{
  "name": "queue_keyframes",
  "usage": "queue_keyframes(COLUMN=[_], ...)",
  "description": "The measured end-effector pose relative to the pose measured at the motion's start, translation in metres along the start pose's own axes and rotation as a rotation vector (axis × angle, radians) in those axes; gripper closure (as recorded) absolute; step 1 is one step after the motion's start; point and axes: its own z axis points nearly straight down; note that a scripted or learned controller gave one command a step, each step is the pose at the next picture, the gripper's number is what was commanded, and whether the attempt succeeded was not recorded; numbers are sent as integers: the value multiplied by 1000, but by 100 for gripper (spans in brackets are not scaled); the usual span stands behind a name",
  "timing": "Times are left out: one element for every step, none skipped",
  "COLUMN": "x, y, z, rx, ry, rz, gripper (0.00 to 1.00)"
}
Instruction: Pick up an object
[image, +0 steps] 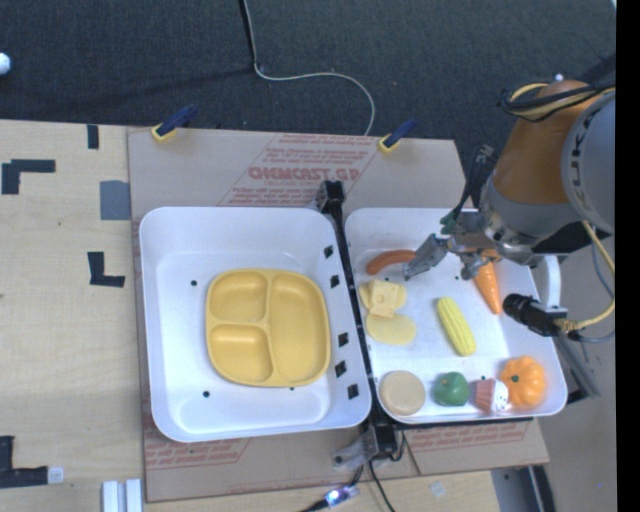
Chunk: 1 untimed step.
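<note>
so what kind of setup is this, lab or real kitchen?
Most likely a robot lab bench, not a kitchen: two white bins clamped onto cardboard, toy food such as a corn cob and a small pumpkin, and a loose cable across dark carpet.

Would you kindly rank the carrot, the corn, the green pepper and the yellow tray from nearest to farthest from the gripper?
From the gripper, in the camera view:
1. Carrot, just to its right in the right bin.
2. Corn, below it, mid-bin.
3. Green pepper, at the bin's near edge.
4. Yellow tray, in the left bin.
</note>
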Motion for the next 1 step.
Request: queue_keyframes(x=[11], y=[24], z=[123], rx=[-2], ry=[-2], rz=[-1], gripper=[0])
